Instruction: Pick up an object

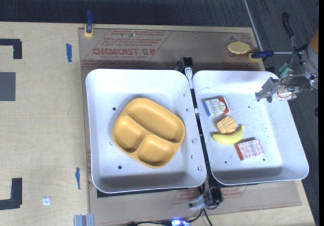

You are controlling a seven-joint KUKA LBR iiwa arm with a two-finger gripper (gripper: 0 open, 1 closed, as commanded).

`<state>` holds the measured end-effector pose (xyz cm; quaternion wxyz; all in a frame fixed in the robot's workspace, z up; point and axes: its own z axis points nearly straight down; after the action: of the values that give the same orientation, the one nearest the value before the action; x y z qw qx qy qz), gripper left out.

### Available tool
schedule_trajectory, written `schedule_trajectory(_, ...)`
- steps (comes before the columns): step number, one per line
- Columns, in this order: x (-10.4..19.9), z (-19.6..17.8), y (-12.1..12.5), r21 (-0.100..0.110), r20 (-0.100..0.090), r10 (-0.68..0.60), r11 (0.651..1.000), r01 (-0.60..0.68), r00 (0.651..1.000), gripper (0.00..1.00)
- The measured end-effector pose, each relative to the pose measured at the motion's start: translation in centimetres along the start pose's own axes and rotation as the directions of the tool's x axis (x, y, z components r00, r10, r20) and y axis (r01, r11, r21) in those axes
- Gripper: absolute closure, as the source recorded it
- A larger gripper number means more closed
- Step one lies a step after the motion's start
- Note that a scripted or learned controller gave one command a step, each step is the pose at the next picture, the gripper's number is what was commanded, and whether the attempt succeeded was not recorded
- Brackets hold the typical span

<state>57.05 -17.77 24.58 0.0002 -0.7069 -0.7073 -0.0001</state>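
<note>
Banana (227, 138) is lying mid right bin (283, 169), touching a ridged chip (226, 125); probably light, smooth, slippery plastic, best pinched across its middle. Claw (267, 92) is hovering over the bin's far right; its opening is unreadable.

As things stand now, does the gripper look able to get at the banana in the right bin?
Probably yes. The banana lies uncovered in the right bin, and the gripper hovers over that bin's far right part. A ridged chip touches the banana's far side and may hinder a clean grasp.
</note>
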Motion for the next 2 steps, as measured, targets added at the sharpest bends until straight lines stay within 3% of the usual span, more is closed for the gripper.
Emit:
schedule_trajectory(1, -3.6, 14.9, -2.3, 0.005, -0.008, -0.002, 1.000, 0.002, 1.000, 0.00)
schedule_trajectory(2, -1.4, 16.0, -7.6, -0.002, 0.001, 0.001, 1.000, -0.001, 1.000, 0.00)
